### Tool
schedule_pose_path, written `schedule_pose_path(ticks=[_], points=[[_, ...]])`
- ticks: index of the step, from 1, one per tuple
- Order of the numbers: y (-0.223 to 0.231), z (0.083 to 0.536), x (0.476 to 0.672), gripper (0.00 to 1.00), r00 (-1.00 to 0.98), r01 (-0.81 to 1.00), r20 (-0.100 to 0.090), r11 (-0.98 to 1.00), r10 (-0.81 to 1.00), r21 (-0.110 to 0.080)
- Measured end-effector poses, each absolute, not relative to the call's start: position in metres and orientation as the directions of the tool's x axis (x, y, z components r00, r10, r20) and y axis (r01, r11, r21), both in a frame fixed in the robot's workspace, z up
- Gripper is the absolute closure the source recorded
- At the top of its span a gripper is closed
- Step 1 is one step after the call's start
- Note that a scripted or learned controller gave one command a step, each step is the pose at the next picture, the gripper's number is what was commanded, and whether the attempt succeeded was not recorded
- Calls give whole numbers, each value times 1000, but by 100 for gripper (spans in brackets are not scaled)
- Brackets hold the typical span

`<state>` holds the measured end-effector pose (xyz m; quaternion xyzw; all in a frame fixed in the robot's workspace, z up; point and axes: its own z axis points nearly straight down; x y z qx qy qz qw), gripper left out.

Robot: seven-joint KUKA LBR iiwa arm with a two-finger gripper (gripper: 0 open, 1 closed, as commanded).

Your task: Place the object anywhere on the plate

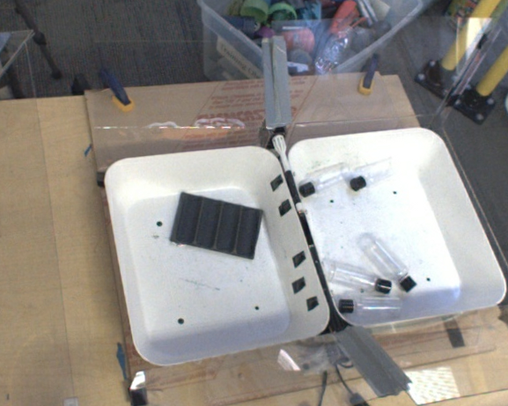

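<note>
A black ribbed rectangular plate (216,225) lies flat in the left white bin (150,330), slightly turned, in its upper middle. The right white bin (470,249) holds several clear plastic vials with black caps. Two vials lie near its far left corner, one vial (325,182) beside the divider and another (371,171) just to its right. Three more cluster at the front: a vial (380,253) slanting toward the front right, a vial (353,278) lying below it, and a vial (369,303) along the front wall.
A raised divider (293,230) with black marks separates the two bins. Behind them a clear tub (308,7) of colourful toys stands past a cardboard sheet (184,107) held by clamps. Bare wooden bench (38,261) extends to the left.
</note>
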<state>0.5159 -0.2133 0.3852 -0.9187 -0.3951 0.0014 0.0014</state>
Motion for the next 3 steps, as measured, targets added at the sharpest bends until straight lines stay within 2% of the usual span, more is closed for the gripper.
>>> schedule_pose_path(ticks=[1,2,3], points=[[-213,385,516,0,688,726,-2,-688,726,-4],[-213,395,517,100,687,727,-2,-687,727,-3],[-213,395,517,0,687,727,-2,-687,727,-3]])
